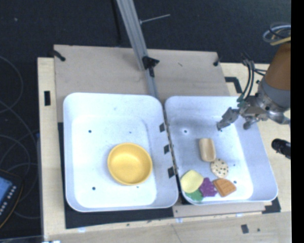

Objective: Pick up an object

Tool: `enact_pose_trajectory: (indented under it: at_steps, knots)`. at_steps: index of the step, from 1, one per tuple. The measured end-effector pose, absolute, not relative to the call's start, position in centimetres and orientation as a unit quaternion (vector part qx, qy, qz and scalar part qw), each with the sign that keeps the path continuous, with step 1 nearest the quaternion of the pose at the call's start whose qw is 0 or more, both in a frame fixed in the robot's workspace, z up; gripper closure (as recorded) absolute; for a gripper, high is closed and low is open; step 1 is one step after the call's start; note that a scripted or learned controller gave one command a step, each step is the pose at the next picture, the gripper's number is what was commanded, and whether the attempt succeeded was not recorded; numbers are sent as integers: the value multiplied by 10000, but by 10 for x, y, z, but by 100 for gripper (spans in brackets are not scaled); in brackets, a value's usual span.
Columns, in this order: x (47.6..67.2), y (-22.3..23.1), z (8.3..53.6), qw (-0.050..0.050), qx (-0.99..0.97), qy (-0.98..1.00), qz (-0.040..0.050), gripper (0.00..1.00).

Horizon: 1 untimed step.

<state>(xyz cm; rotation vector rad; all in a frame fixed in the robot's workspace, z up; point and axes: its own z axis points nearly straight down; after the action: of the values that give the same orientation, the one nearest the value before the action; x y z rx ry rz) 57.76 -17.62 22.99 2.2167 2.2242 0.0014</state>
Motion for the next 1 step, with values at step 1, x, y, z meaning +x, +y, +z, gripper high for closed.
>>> enact_pose_trajectory:
  at_steps: [1]
  knots:
    - [578,-176,230,6,7060,7082,7,0]
